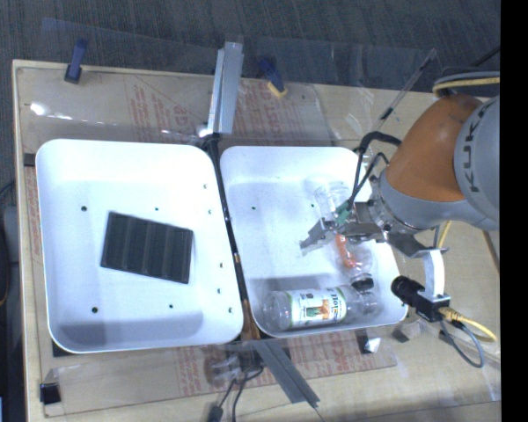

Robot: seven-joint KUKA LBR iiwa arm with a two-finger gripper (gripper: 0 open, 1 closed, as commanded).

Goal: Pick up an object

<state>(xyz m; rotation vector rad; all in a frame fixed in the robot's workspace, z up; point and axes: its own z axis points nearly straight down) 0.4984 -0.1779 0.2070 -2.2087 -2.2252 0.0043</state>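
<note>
My gripper (327, 232) hangs over the middle of the right bin (264, 183), reaching in from the right. Just beside and below it lies a small clear item with an orange part (346, 251). A crumpled clear plastic piece (327, 192) sits just above the gripper. A clear bottle with a green and white label (315, 309) lies on its side along the bin's near wall. A small dark cap-like piece (362, 282) rests between the orange item and the bottle. In the left bin (62, 174) a flat black ribbed panel (148, 247) lies near the centre.
A metal bar (224, 86) stands upright behind the seam between the bins. Blue clamps (75, 60) hold the clear sheet at the back. Cables and a black connector (418, 295) trail off the right bin's near right corner.
</note>
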